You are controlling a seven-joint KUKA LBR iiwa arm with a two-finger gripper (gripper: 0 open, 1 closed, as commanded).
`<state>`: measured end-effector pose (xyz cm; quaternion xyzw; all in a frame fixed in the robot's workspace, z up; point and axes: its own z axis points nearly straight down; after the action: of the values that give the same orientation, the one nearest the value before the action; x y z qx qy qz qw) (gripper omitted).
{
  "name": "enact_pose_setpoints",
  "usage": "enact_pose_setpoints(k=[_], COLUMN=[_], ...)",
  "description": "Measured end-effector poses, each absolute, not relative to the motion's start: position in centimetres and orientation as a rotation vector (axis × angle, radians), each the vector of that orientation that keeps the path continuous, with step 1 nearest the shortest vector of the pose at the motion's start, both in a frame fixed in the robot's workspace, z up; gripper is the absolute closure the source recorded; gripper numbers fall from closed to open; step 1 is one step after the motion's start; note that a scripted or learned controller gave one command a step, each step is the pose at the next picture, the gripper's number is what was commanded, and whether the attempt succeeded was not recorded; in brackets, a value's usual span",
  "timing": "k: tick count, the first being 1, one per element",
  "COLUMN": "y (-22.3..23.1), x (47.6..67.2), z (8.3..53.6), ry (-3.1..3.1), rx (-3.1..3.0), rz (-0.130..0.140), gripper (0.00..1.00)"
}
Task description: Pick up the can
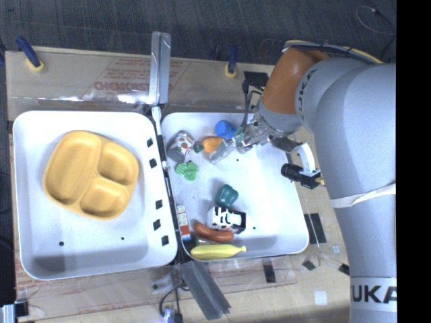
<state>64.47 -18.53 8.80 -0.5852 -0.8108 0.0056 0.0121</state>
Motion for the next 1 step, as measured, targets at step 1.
enact_pose_setpoints(k=[1], y=[-16.22], x=[64.79], z=[8.62], ry=[-2.516], rx=[-1.836], rz=[0.03], gripper=[0.0])
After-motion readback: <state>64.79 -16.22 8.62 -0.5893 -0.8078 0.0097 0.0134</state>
